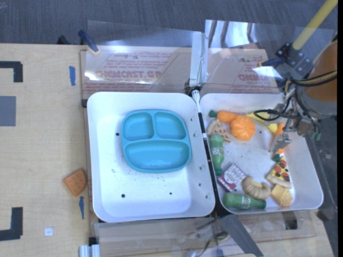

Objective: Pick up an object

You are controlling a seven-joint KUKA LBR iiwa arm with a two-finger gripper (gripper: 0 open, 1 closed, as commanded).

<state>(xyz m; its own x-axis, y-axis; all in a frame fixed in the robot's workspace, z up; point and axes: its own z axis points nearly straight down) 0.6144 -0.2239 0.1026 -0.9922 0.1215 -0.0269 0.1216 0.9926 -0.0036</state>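
The pizza slice (280, 171) is lying in the right bin (313, 189), toward its four o'clock side. The gripper (281, 141) is hanging just above it, at the slice's twelve o'clock. A good pick is probably requiring a straight descent, centring on the slice and avoiding the croissant (255, 186) at its eight o'clock. Whether anything is being held cannot be told.

Two white bins (102, 197) are borne by the worktop (37, 90), a small waffle-like piece (75, 182) lying near its left edge.
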